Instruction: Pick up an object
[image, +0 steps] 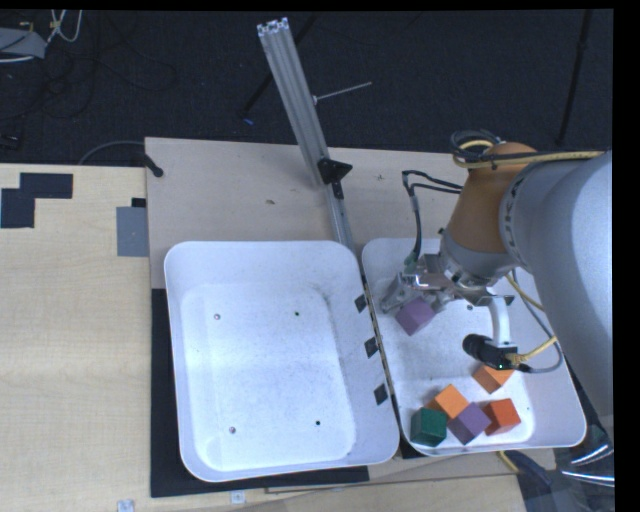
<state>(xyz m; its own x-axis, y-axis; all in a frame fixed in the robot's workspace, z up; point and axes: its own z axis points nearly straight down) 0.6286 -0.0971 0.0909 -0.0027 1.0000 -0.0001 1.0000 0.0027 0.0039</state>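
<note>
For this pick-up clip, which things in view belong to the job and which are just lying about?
Job:
- pincer, low in the right bin
- purple block just below it
- green block, orange cubes, second purple block at the bin's near end

Lying about:
- left bin
- metal rail

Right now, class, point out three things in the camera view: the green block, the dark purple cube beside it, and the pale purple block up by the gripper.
green block (429, 426): camera view, its top face.
dark purple cube (467, 423): camera view, its top face.
pale purple block (415, 316): camera view, its upper face.
</note>
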